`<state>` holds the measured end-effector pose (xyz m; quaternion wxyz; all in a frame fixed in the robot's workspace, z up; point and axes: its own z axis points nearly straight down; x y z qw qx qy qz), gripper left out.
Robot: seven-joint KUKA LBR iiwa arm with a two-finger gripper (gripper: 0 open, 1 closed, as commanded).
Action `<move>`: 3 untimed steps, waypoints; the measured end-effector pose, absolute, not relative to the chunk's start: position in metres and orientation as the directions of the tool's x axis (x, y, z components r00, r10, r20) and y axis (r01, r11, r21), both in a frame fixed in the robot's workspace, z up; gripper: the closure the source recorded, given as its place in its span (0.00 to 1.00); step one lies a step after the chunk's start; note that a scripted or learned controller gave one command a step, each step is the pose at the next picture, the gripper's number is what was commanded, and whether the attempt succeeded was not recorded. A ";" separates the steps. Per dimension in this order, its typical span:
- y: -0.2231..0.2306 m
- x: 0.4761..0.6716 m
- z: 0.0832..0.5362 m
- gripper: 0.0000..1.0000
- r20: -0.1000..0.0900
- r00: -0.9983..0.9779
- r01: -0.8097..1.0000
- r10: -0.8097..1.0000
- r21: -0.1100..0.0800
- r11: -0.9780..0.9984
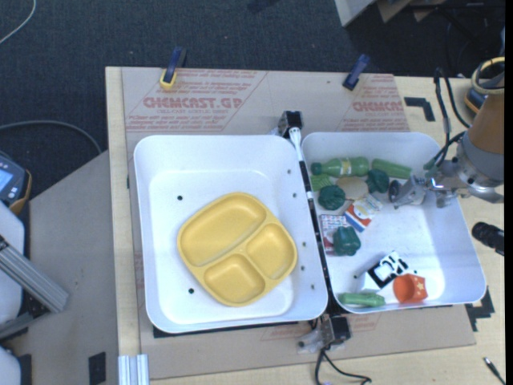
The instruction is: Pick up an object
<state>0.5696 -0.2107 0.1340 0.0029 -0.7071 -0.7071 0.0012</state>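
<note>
Grey pincer [405,193] lowered into right bin [449,247], finger state not discernible, dark green toy [378,182] just left of it, orange block [409,289] well below, yellow tray [237,249] seen far left.

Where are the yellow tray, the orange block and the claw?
yellow tray [237,249], camera view, ridge where its compartments meet
orange block [409,288], camera view, middle of its top face
claw [398,196], camera view, between its fingertips
</note>
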 end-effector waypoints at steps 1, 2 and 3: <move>-0.210 0.569 0.082 0.00 0.003 0.000 1.000 1.000 -0.005 0.000; -0.211 0.570 0.096 1.00 0.000 0.000 1.000 1.000 0.001 0.000; -0.212 0.579 0.158 1.00 -0.004 -0.001 1.000 1.000 0.008 0.001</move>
